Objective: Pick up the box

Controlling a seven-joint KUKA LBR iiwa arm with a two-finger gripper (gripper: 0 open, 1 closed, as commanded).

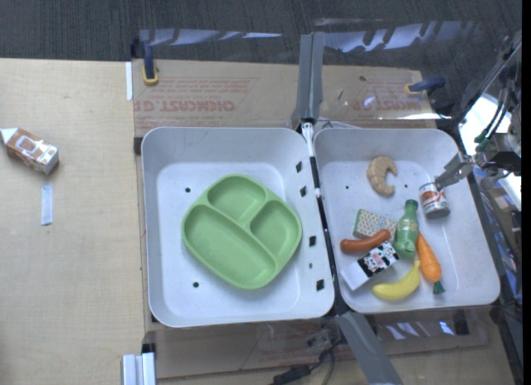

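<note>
A small box (377, 261) with a black-and-white cow pattern lies in the right bin (473, 234), near its front left, between a sausage (364, 243) and a banana (397, 286). My gripper (452, 174) reaches in from the right edge over the bin's back right part. It is just above and right of a small red-and-white can (433, 200) and well away from the box. Nothing shows in its grasp.
The right bin also holds a croissant (382, 173), a green bottle (406, 230), a carrot (428, 262) and a speckled green square (369, 223). A green divided plate (241, 231) lies in the left bin (158, 234). An orange-and-white carton (31, 151) lies far left on the bench.
</note>
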